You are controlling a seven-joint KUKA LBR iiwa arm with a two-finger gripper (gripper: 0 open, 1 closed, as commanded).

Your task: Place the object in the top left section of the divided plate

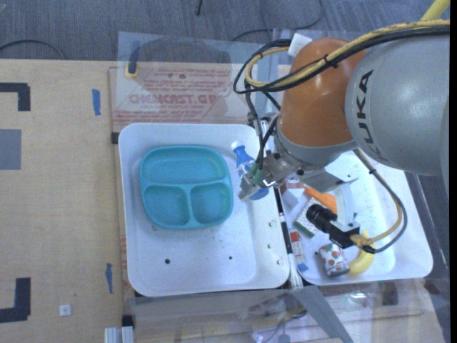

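Gripper (253, 183): hovering at the left bin's (186, 256) right edge; its hold, if any, cannot be told. Blue object (240, 153): sitting just beside it, near the teal divided plate (166, 164). Right bin (403, 247): holding a banana (361, 263).

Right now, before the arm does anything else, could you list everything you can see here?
white bins: two, left and right, side by side on the bench
divided plate: one, teal, in the left bin
blue thing: one, small, at the left bin's right edge, beside the gripper; whether it is held cannot be told
orange thing: one, right bin, partly under the arm
yellow banana-shaped thing: one, right bin, near edge
red-and-white packet: one, beside the yellow thing
clear sheet with red lettering: one, behind the left bin
arm: one, grey with orange band, reaching in from the right
gripper: one, over the left bin's right edge
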